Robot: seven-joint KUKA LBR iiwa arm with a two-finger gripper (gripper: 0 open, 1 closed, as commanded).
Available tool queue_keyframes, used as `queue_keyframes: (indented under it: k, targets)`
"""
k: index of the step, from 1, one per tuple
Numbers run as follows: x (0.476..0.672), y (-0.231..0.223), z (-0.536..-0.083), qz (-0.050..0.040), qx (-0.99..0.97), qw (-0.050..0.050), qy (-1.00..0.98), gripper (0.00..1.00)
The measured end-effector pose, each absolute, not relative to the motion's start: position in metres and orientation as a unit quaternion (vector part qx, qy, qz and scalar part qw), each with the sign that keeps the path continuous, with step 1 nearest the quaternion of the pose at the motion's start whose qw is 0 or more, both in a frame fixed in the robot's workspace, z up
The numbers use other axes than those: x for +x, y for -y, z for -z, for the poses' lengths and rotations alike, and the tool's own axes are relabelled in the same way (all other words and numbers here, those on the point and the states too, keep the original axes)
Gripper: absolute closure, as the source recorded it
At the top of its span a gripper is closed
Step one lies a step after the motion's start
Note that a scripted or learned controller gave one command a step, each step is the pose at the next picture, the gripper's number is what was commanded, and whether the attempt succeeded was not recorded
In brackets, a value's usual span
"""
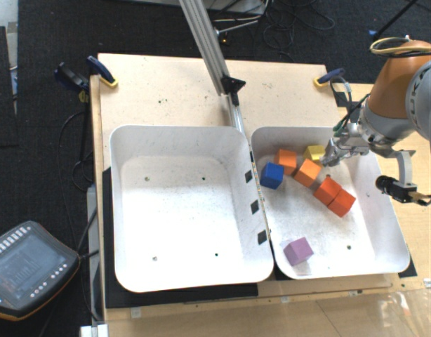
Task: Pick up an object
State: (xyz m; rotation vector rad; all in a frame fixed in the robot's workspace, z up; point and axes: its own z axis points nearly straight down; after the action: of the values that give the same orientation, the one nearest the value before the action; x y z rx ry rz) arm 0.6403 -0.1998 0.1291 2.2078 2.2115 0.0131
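Blocks are clustered in the right bin point(384, 251). The pincer point(333, 154) is lowered beside the yellow cube point(315, 152), seemingly for grasping. Its state cannot be told.

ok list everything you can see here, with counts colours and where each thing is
white bins: 2, white, side by side on the bench
blue block: 1, blue, right bin near its left wall
orange blocks: 2, orange, right bin upper middle, close together
yellow block: 1, yellow, right bin near the back wall
red-orange block: 1, long, red-orange, right bin centre, lying at a slant
purple block: 1, purple, right bin near the front
clamps: 2, blue and yellow, back corners of the bench
handheld pendant: 1, grey with orange trim, floor at lower left
metal pole: 1, silver, slanting down to between the bins
arm: 1, grey and orange, from the right
end effector: 1, over the yellow and orange blocks
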Motion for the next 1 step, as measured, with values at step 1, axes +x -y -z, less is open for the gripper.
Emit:
queue_keyframes:
  k: [1]
  targets:
    - [0.6455,0.2016,-0.1934,-0.0018,0.706,0.004,-0.708,1.00]
